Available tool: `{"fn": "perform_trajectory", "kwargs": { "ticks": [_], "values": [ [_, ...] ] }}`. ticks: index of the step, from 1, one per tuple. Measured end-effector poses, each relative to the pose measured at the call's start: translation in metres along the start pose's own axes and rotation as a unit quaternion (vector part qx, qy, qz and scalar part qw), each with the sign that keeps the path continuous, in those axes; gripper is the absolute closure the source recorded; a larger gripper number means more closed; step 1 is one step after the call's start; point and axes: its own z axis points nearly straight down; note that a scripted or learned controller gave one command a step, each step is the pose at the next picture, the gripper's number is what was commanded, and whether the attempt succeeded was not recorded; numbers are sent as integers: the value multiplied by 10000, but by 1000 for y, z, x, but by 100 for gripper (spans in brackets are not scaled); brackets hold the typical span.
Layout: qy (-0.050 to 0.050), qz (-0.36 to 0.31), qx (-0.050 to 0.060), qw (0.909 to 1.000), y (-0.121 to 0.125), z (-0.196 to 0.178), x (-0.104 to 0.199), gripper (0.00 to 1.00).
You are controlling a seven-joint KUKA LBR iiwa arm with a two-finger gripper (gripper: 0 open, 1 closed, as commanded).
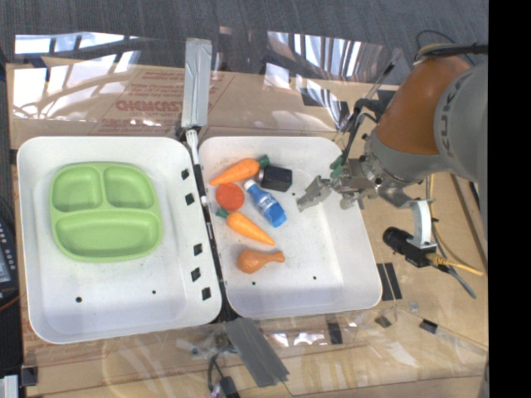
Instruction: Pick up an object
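Counter held two bins; end effector (319,192) hovered right of blue bottle (266,204), state unclear; crowded toys risked a miss.

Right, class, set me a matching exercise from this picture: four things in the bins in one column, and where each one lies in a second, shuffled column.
Things:
1. green divided plate
2. blue bottle
3. chicken drumstick toy
4. tool

Places:
A. lowest of the items in the right bin
B. in the left bin
C. over the right bin's right half
D. between the two carrots

Pairs: 1-B, 2-D, 3-A, 4-C
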Motion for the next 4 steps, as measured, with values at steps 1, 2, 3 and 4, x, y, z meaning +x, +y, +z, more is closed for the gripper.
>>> {"fn": "perform_trajectory", "kwargs": {
  "ticks": [1, 2, 3, 4],
  "values": [
    [-16, -89, -118, 9999, 20, 104, 71, 0],
    [-9, -740, -23, 9973, 65, 121, 66, 0],
    [-6, -762, -16, 9971, 65, 112, 67, 100],
    [-9, -47, -30, 10000, 82, -18, 99, 100]
  ]
}}
